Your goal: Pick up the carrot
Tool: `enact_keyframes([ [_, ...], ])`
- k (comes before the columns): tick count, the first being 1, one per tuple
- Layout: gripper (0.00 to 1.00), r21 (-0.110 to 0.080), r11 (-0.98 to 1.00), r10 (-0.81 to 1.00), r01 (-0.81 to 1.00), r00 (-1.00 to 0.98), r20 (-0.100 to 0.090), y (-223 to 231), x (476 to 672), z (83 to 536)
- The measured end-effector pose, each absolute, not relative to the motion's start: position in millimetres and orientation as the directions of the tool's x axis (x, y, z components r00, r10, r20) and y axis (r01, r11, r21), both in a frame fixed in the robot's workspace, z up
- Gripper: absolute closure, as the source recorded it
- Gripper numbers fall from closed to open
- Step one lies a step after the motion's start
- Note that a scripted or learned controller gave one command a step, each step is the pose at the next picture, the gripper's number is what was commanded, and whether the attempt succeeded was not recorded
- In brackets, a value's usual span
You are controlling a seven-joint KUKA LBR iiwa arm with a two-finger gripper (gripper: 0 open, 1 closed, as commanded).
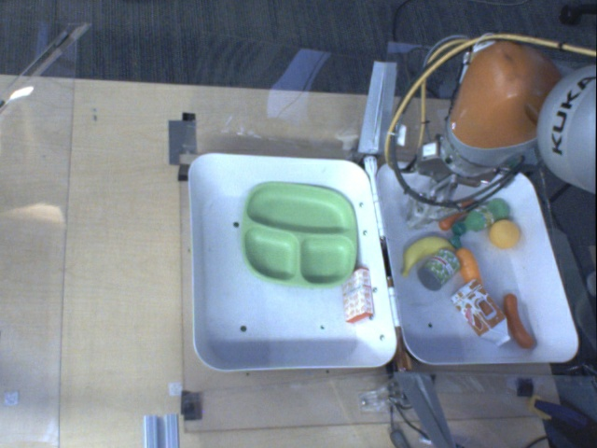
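**Approaching the carrot: descent stage**

Locating the carrot point(453, 220): it appears to be the short orange piece with a green end at the back of the right bin point(550, 339), though the identification is not certain. It lies directly below the gripper point(446, 202), partly covered by cables.

The gripper hangs over this spot under the orange wrist. Its opening state cannot be determined, and nothing is seen in its hold. Judged step: approach, with the grasp not yet made.

The next move likely calls for a straight descent centred on the orange body, keeping off the bin wall close behind.

Item count:
- Right bin: one banana point(424, 251), one can point(438, 271), one second orange piece point(467, 267), one yellow ball point(505, 234), one carton point(478, 308), one sausage point(519, 321).
- Left bin point(215, 339): one green divided plate point(300, 231), one carton point(357, 297).
- Cartons in total: two. Bins: two.
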State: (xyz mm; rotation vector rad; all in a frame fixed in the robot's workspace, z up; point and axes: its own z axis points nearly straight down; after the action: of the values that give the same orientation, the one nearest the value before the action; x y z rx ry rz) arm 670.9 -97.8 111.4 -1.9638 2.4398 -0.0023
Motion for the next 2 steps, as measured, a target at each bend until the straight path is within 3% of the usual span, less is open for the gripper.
enact_keyframes([
  [1, 1.00, -0.008, -0.056, -0.998, -0.998, 0.056, -0.004, -101.6, 670.9, 156.9],
  [2, 1.00, -0.006, -0.227, -0.974, -0.974, 0.227, -0.003, -91.8, 670.3, 132.8],
])
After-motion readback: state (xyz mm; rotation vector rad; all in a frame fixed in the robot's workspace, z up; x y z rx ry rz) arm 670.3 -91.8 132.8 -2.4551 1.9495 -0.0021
